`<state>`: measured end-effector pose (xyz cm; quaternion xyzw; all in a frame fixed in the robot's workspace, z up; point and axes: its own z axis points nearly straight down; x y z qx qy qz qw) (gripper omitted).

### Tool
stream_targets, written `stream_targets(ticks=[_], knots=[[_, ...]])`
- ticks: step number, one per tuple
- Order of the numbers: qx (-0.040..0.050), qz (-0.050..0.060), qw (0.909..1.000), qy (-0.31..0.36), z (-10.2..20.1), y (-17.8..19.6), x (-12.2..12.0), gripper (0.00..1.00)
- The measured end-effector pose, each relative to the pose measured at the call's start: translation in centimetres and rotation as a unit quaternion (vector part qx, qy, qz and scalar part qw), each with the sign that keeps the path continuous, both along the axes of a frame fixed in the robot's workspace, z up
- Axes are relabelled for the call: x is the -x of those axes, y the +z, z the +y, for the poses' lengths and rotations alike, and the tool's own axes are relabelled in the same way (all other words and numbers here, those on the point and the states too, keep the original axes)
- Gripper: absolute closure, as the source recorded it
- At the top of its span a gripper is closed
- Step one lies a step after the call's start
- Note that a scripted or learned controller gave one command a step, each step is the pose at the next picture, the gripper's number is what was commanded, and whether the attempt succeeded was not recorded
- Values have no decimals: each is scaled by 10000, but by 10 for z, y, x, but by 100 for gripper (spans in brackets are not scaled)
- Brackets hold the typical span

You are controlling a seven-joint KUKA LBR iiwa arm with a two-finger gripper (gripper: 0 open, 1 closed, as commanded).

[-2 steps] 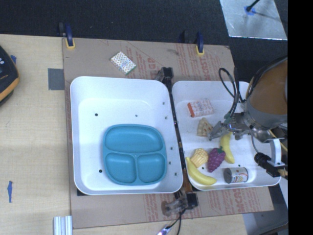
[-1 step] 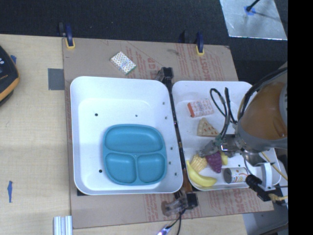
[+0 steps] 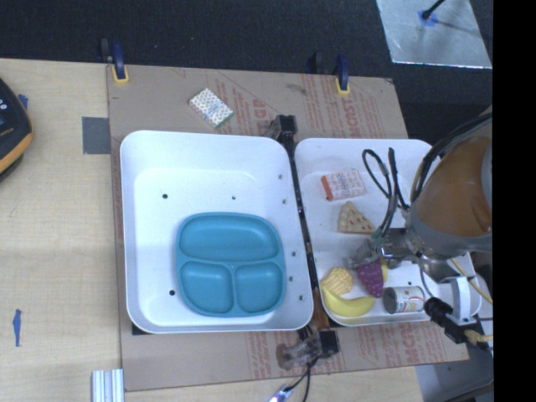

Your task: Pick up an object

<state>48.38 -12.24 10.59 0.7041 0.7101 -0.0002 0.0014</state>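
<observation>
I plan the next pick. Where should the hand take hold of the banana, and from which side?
Judging by its pose, grip the banana at its middle, fingers across its narrow width, coming from above. It lies flat along the right bin's front wall, so a side approach looks blocked.

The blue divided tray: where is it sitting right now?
The blue divided tray lies in the left white bin, toward its near edge, across the divider from the right bin's banana.
</observation>
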Motion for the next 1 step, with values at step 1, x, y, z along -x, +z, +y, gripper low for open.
stream_targets(ticks=[1], knots=[[-15,20,10000,-15,80,86,-45,100]])
